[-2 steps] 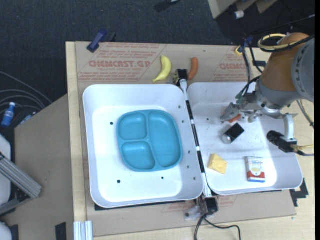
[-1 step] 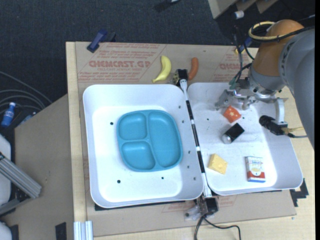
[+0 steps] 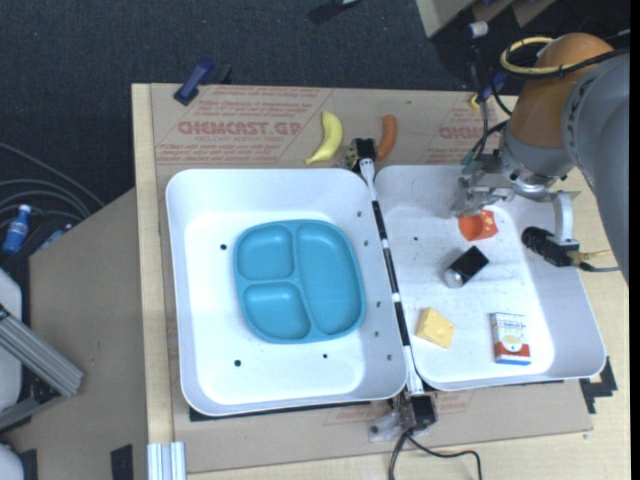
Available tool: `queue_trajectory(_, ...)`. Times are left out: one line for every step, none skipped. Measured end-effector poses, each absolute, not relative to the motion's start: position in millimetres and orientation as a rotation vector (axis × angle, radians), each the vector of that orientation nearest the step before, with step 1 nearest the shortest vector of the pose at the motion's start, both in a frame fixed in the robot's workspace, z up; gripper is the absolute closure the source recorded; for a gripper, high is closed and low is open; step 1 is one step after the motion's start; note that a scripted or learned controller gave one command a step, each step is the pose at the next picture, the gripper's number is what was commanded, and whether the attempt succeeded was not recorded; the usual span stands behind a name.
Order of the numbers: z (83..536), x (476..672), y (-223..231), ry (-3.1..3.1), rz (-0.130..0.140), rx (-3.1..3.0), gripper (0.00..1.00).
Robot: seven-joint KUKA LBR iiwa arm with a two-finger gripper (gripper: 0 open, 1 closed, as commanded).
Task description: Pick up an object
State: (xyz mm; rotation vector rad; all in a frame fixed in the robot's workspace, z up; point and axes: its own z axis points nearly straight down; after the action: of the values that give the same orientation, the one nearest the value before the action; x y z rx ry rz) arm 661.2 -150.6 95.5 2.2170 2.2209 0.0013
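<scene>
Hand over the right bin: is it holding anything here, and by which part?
It cannot be told. The hand is right at the top of the orange object in the right bin, but a grip between its fingers isn't visible.

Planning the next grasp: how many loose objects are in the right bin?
4: an orange piece under the gripper, a black item mid-bin, a yellow wedge at the front, a small box front right. The arm may hide more.

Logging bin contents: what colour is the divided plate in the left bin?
Light blue; the three-compartment plastic plate shows clearly in the camera view.
</scene>
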Motion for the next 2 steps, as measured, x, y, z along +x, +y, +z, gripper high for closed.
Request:
queue_trajectory(95, 661.1, -150, 2.221, 0.001, 2.217, 0.0)
queue_trajectory(85, 666.9, -206, 2.225, 0.002, 2.222, 0.0)
